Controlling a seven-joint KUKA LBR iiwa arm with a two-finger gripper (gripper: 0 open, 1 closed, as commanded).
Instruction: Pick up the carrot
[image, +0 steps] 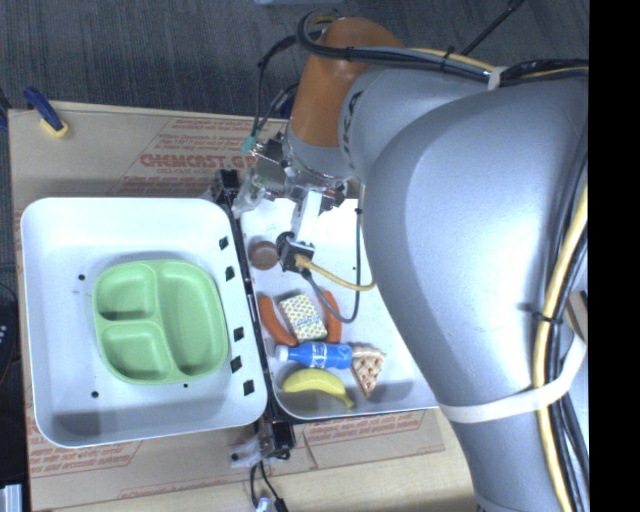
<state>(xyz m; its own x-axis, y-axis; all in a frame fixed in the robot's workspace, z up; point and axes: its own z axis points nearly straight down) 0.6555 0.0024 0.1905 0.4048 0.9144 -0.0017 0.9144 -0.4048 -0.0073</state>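
The carrot (270, 318), a short orange stick, lies on the floor of the right-hand bin (395, 398), close along the wall that bin shares with its neighbour. Just beside it, touching or nearly so, sits a small tan square with a checked face (302, 315). On the far side of that square lies a second orange piece (331, 310), too hidden to identify. Toward the view's bottom edge, a blue bottle (316, 354) lies on its side, with a yellow banana (318, 387) below it and a pizza slice (367, 371) to the right of both. A round brown item (263, 254) rests apart from the carrot, toward the bin's upper end. The gripper (262, 180) hangs over that upper end, near the dividing wall and well clear of the carrot; whether it is spread or pressed together cannot be told from this angle. The grey arm (470, 220), with its orange band (320, 95), covers much of the bin's right side. In the left bin (50, 230) a green divided plate (160, 320) lies flat. A blue-and-yellow clip (46, 111) sits on the cardboard-covered bench (150, 150) at upper left.
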